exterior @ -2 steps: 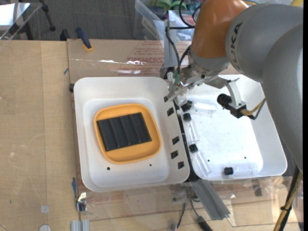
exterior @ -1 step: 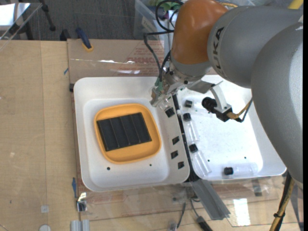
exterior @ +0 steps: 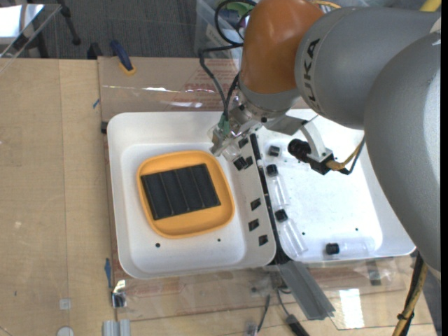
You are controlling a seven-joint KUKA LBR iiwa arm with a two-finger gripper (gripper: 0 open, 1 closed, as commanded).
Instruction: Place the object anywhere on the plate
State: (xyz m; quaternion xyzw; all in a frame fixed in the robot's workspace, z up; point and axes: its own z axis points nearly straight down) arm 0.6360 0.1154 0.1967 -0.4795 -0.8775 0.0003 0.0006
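Observation:
An orange-yellow plate (exterior: 152,220) lies in the left white bin (exterior: 120,208). A black ribbed rectangular object (exterior: 180,191) rests flat on the middle of the plate. My gripper (exterior: 225,140) hangs just past the plate's far right corner, above the bin's inner slope, below the orange band of the arm (exterior: 276,37). Nothing can be made out in the gripper, and it stands apart from the black object.
The right white bin (exterior: 329,201) lies partly under the arm and bears a small black piece (exterior: 332,248) near its front. Black clips line the divider (exterior: 264,201) between the bins. A clear box of clutter (exterior: 213,5) stands behind.

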